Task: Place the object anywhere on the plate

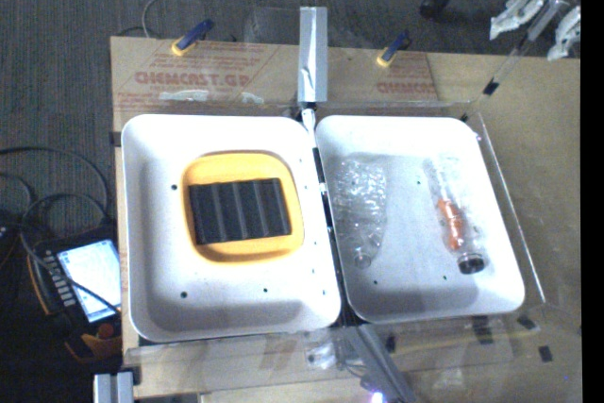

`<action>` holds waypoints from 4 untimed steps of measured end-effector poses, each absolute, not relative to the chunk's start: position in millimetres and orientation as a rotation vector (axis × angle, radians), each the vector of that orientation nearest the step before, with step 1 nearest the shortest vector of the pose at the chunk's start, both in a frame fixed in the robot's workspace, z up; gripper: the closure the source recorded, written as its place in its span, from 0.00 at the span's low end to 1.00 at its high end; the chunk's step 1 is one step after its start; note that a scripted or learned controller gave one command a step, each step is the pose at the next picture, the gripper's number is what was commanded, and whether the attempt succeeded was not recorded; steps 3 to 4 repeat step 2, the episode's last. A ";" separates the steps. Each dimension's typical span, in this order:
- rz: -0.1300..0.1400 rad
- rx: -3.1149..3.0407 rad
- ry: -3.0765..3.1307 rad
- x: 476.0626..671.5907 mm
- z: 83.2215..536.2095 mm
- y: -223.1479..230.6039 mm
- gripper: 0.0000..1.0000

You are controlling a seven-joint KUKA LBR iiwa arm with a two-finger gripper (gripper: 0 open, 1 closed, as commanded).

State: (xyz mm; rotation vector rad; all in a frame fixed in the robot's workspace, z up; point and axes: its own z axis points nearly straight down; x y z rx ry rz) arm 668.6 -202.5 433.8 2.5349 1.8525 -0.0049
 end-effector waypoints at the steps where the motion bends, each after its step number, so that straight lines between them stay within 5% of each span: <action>1: -0.005 2.500 1.901 668.3 433.8 -197.5 0.00; 2: -0.004 2.614 1.748 661.9 328.0 -169.9 0.00; 4: -0.004 2.614 1.748 661.9 328.0 -169.9 0.00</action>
